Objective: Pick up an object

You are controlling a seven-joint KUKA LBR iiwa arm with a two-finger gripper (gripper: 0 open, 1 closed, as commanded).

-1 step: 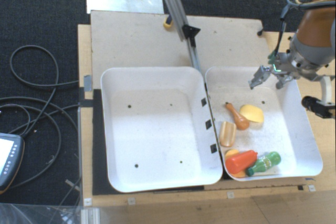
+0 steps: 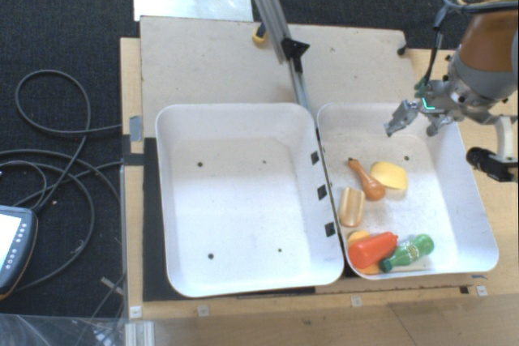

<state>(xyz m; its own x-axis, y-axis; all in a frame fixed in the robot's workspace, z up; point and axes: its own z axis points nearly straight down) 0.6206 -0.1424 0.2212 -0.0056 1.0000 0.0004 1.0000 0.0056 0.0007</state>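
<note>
Fingers: the two grey metal fingers [image 2: 403, 119] of the gripper [image 2: 418, 120] stand apart, with nothing between them; one reaches left toward the bin's back wall, the other points down near the wrist.
Gripper position: it hangs over the back part of the right shallow white plastic bin [image 2: 462, 198], well apart from the objects lying nearer the front.
Arm: the grey arm with an orange-brown band [image 2: 489, 36] comes in from the right edge, and a small green light shows at the wrist.
Nearest objects: a pale yellow rounded toy piece [image 2: 390, 175] lies just beside an orange-brown carrot-shaped toy [image 2: 367, 180], which is tilted with its thin end toward the back left.
Next object: a tan cylinder-shaped toy [image 2: 352, 207] lies close to the divider between the bins, just in front of the carrot-shaped toy.
Front corner: a red-orange pepper-shaped toy [image 2: 372, 249] rests on a yellow flat piece [image 2: 359, 238], and a green plastic bottle [image 2: 408, 252] lies on its side touching the pepper's right end.
Left bin: the left shallow white plastic bin [image 2: 243, 207] sits beside the right one, their rims touching.
Bench: a light wooden board [image 2: 211, 61] carries both bins.
Surroundings: black cables [image 2: 49, 150] loop on the dark floor to the left.
</note>
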